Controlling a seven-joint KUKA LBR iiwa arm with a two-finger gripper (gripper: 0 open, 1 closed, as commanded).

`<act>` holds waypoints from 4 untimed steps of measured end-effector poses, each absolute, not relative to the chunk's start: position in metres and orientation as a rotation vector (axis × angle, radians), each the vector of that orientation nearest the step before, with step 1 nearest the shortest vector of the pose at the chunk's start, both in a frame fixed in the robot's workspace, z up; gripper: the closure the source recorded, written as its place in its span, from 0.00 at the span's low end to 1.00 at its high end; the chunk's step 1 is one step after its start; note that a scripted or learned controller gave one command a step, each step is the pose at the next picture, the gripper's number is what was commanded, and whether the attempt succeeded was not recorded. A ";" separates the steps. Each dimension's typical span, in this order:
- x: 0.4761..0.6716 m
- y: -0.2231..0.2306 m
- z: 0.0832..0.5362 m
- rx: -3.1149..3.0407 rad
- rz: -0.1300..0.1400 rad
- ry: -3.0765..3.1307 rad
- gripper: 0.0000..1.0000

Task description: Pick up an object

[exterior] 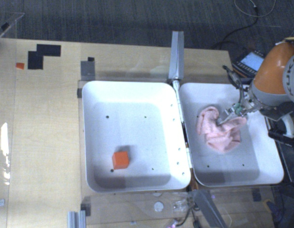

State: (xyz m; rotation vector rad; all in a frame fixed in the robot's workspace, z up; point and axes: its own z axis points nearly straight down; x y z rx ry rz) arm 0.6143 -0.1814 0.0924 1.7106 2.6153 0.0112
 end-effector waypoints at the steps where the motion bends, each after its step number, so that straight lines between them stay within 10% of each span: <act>1: 0.648 -0.199 0.117 1.534 0.006 2.725 0.00; 2: 0.588 -0.204 0.093 1.465 0.010 2.756 0.00; 3: 0.650 -0.169 0.101 1.527 0.007 2.733 0.00; 4: 0.591 -0.185 0.092 1.429 0.008 2.778 0.00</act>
